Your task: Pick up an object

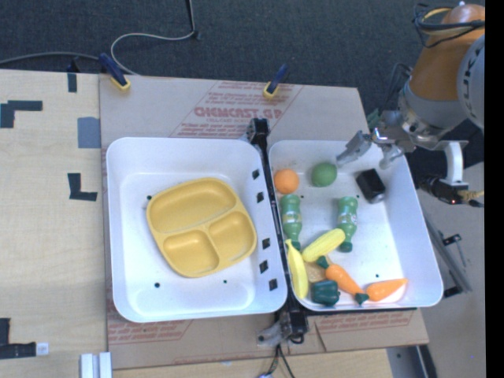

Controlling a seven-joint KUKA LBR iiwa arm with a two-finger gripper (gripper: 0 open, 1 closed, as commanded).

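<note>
Nothing picked: gripper is up at the top right corner of the right bin, fingers spread apart with nothing between them

Candidates all sit in the right bin, placed relative to the green ball:
- green ball itself is near the bin's top edge, just down-left of the gripper, apart from it
- orange ball just left of it, near the divider
- black block to its right, under the gripper, looks tilted (can't tell if a finger touches it)
- green bottle down-left of it, lying along the divider side
- second green bottle down-right of it, its lower end touching the corn
- corn below it, lying at a slant
- banana further down-left, along the bin's left wall, touching the corn's lower end
- carrot well below it, with a dark green piece just beside on the left
- second carrot furthest down-right, at the bin's bottom wall

Left bin is well left of the ball, across the divider; holds a yellow tray with three compartments, lying flat and slightly rotated

Arm comes in from the right, orange band above the wrist (upper right of the ball)

Both bins rest on a cardboard sheet, two clips on its far edge: blue/yellow clamp far up-left, another up-left and closer
</note>
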